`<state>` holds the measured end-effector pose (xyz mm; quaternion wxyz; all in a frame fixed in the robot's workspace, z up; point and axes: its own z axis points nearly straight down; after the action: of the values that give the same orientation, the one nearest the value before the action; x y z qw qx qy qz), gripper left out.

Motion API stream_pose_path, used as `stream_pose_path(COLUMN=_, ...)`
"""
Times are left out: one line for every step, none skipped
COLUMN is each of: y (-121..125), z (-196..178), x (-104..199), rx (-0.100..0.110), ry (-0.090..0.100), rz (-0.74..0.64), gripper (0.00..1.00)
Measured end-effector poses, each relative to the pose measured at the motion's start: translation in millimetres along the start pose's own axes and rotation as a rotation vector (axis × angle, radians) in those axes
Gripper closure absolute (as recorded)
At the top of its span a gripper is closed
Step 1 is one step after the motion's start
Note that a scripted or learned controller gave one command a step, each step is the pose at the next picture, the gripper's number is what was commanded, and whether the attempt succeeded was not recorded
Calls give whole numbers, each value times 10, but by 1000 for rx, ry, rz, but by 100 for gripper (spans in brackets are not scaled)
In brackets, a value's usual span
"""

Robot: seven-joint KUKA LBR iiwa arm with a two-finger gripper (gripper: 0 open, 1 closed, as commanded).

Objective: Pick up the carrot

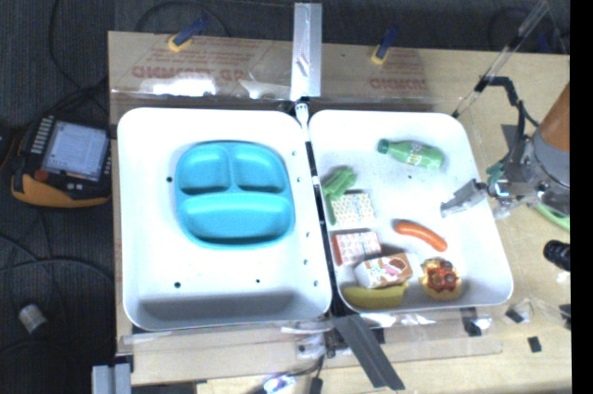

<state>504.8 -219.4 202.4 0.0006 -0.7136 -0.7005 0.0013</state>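
The carrot (420,235) is a small orange stick lying flat in the right bin (463,142), near that bin's right side. My gripper (460,200) hangs just up and right of the carrot, over the bin's right wall. It is apart from the carrot, and nothing shows between the fingers. The arm comes in from the right edge of the camera view.
The right bin also holds a green bottle (410,153), a green vegetable (337,181), two small boxes (354,209), a carton (383,270), a banana (374,296) and a red-yellow toy (441,278). A blue divided plate (233,193) lies in the left bin (148,290).
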Motion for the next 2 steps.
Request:
stream_pose_path(y=-161, z=603, x=478, rx=1, ry=2, rz=88, gripper=0)
stream_pose_path(y=424, z=1133, x=201, rx=-5, ry=17, rz=173, gripper=0)
